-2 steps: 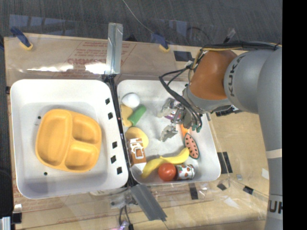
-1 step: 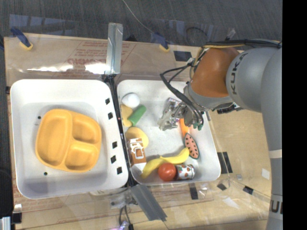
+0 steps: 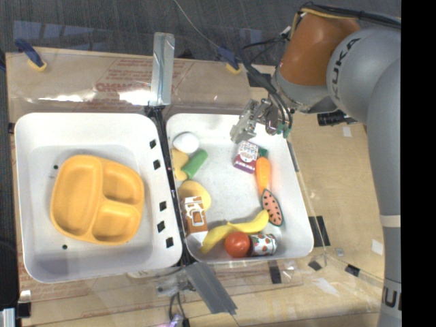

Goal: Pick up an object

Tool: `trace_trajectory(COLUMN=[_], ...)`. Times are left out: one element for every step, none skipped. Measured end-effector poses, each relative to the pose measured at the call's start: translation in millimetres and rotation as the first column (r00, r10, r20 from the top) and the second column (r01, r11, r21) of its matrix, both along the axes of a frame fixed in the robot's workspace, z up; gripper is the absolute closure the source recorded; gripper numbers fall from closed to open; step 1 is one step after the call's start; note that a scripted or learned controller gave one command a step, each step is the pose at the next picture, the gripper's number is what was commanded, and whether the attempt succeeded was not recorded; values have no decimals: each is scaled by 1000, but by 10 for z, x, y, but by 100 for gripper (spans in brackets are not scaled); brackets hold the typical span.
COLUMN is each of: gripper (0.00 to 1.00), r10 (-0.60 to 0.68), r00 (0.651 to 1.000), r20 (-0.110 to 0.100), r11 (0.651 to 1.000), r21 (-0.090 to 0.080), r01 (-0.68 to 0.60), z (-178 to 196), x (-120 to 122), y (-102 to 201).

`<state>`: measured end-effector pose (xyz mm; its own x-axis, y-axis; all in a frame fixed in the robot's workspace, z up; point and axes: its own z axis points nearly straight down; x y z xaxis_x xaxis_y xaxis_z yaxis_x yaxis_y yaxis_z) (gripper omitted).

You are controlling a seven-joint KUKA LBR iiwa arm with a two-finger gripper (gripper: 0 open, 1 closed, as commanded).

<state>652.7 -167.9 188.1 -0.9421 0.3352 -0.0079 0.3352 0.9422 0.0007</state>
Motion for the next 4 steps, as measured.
trace_trajectory(gripper=[100, 0, 0, 0], r10=[401, 401, 506, 559], r00=[916, 916, 862, 829], r20=[-9, -7, -8, -9], r11=[916, 916, 862, 829], r21=[3, 2, 2, 5], r01=[-401, -401, -506, -559], z=[-587, -575, -953, -958], x=[-236, -230, -365, -396], y=[-142, -143, -376, -179])
